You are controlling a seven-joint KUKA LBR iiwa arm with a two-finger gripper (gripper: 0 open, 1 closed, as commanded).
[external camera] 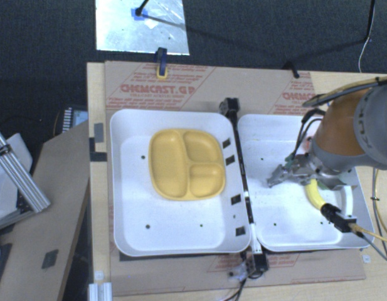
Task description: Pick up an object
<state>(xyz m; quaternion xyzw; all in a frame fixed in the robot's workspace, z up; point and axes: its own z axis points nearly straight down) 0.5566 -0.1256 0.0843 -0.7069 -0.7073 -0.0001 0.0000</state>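
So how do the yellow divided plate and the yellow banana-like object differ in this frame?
The yellow divided plate is broad and squarish with three compartments; the banana-like object is slim and curved. The plate lies in the left bin, far from the arm; the banana-like object lies in the right bin, beside the gripper and partly under the arm. Both are yellow.

two white bins (127, 187), one yellow plate (185, 163), one banana (315, 195)
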